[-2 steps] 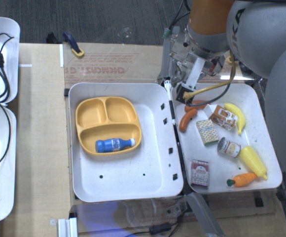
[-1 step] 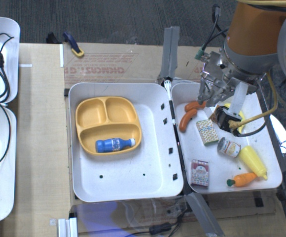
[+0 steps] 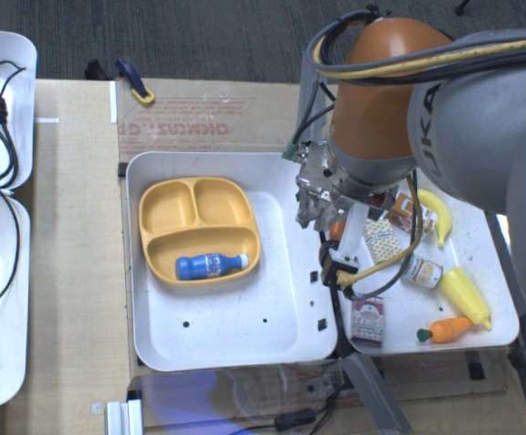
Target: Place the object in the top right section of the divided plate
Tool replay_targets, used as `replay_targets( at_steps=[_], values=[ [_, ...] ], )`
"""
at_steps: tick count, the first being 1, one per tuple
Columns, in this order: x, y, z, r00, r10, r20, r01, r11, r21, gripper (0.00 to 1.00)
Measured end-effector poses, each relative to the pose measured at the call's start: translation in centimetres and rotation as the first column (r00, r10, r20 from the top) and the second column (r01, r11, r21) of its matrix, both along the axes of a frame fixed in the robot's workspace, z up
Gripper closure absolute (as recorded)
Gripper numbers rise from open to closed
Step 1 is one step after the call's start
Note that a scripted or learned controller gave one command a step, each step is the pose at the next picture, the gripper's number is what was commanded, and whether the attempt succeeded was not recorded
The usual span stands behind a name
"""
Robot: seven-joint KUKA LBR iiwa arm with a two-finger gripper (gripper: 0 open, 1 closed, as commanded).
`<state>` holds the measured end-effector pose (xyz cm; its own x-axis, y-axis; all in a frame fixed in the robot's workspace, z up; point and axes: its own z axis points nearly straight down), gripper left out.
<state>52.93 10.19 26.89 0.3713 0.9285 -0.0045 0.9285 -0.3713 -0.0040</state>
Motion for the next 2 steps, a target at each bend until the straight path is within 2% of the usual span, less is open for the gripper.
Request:
replay_targets(
  at_steps=[1, 2],
  values=[
    [3.4, 2.8, -4.4, 0.999, -0.053, 0.001, 0.053, 0.999, 0.0, 1.0],
    [6.3, 1.0, 8.8, 0.982, 0.188, 0.002, -0.188, 0.982, 0.0, 1.0]
  ],
)
